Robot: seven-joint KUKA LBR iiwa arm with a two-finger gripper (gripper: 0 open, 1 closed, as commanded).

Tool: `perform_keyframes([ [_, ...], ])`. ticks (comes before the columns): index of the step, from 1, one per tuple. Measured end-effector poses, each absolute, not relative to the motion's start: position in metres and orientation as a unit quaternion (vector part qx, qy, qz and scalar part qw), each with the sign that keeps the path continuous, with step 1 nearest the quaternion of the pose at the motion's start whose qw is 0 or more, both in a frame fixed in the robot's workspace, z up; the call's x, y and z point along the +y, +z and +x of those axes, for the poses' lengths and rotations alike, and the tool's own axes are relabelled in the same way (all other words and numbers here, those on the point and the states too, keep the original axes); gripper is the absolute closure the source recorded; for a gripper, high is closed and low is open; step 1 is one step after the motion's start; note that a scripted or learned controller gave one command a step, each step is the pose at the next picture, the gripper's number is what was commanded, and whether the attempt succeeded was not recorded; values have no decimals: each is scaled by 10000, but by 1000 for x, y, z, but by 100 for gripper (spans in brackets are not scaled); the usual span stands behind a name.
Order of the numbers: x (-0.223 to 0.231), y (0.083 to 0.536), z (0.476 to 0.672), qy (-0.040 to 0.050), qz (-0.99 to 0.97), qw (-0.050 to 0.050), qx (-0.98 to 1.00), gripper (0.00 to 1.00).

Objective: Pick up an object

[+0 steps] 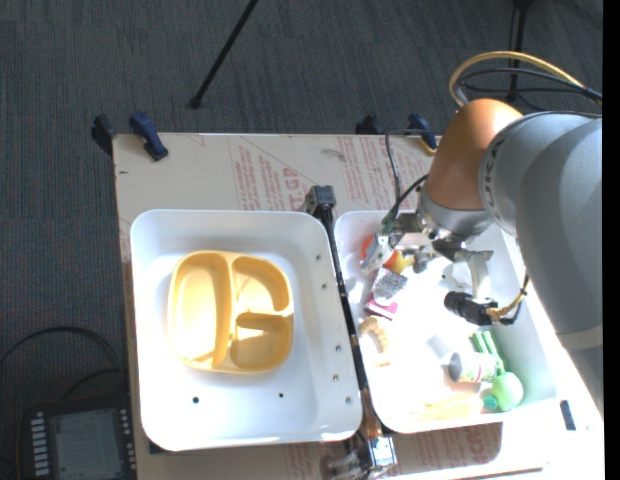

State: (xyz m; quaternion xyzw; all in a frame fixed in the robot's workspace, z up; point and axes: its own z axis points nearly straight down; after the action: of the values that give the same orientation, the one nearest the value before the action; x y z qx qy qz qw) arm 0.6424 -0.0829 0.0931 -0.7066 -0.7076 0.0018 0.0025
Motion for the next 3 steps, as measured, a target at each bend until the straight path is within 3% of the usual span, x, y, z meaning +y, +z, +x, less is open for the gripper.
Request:
perform_keyframes([
  [1,-81,88,644,8,-7062,13,-7080,0],
  [2,-81,98,644,14,-7055,22,-7087,100],
  [3,-81,98,644,12,-7054,20,-7088,0],
])
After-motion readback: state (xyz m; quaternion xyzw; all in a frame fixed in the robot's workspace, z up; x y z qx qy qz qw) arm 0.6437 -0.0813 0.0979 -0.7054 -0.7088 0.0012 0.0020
